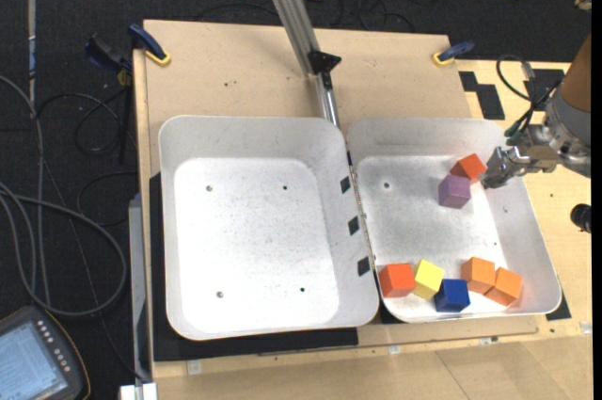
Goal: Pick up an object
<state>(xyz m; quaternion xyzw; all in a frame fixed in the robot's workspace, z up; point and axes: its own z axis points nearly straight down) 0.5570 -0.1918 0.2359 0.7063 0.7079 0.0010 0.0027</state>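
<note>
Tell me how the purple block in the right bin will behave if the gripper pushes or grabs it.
The purple block looks like a flat-faced cube, so it would probably slide rather than roll. It seems rigid and likely light, so a nudge may shift it across the smooth white bin. An orange block sits close beside it and may get bumped.

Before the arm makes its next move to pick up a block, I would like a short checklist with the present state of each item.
1. Gripper is over the right bin: ok.
2. A block lies near the gripper: ok, the orange block is just beside it.
3. Target stands apart from its neighbours: not ok, the purple block touches or nearly touches it.
4. A block is between the fingers: cannot tell.
5. Other blocks are out of the way: ok, five sit along the bin's near edge.
</note>
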